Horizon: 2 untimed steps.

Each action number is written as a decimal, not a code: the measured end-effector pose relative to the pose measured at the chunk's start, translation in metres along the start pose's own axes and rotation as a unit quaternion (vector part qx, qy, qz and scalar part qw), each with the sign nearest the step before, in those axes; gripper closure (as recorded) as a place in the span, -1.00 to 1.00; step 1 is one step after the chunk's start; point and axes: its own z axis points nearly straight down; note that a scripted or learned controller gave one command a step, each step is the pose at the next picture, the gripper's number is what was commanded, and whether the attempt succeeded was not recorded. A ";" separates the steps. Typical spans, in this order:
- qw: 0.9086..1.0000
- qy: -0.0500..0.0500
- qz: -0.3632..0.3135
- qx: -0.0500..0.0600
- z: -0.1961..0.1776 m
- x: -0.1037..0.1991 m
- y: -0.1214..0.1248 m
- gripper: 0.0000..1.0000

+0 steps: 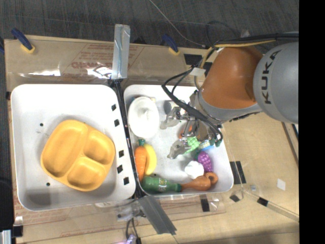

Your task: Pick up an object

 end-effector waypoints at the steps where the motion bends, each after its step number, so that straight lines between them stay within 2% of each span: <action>1: 1.000 0.002 -0.030 0.000 0.048 0.018 -0.075 -1.00; 2: 1.000 0.000 -0.030 0.000 0.113 -0.026 -0.091 -1.00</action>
